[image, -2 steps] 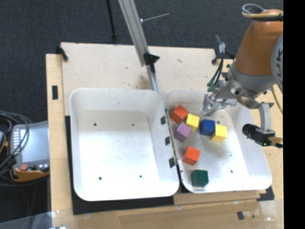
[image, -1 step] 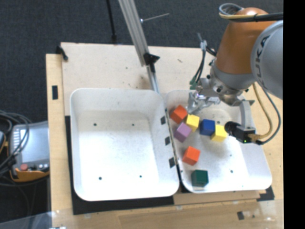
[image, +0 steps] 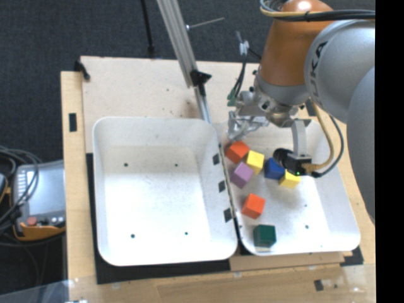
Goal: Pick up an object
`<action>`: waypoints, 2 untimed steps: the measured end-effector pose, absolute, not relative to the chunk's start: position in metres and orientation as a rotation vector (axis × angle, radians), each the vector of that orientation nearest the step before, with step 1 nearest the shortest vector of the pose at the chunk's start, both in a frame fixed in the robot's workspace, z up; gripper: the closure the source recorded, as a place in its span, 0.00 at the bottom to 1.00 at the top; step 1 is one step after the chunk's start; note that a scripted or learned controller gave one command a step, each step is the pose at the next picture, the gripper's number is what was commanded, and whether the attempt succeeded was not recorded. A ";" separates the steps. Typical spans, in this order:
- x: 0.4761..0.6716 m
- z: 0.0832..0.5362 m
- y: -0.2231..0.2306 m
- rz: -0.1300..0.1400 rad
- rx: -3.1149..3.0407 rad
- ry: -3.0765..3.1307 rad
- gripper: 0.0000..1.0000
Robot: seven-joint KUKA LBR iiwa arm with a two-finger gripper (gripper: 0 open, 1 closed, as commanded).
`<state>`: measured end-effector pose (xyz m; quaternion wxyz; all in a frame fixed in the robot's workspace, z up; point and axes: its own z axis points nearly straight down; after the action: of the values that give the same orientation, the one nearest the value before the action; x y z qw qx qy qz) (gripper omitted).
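The fingers (image: 243, 126) hang at the top left corner of the right bin (image: 334, 223), pale metal prongs pointing down and left. Whether they are spread or closed cannot be told from this angle, and nothing shows between them. Just below the tips sits an orange block (image: 237, 151), the nearest piece to the fingers, though contact cannot be judged.

Beside it to the right lies a yellow block (image: 255, 160), and under that pair a purple block (image: 241, 174), all three touching in a tight cluster against the bin's left wall. Further right a blue block (image: 273, 168) rests against a second yellow block (image: 290, 180), with a small black fitting on the arm hanging over them. Lower down a second orange block (image: 254, 205) stands alone, and near the front rim a dark green block (image: 264, 235) sits apart from everything.

Above the fingers the wrist rises into the orange band (image: 284, 49) and then the broad grey arm (image: 344, 62), coming in from the right. The left bin (image: 158, 188) lies alongside, its wall meeting the right bin's. Both rest on the desk (image: 126, 87), where a slanted aluminium rail (image: 180, 40) rises behind.
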<state>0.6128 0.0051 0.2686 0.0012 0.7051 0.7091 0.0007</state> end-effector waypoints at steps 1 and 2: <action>0.632 0.248 0.047 0.000 2.215 2.227 1.00; 0.653 0.248 0.088 0.003 2.214 2.226 1.00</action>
<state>0.6534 0.0884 0.2475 0.0009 0.7052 0.7091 0.0009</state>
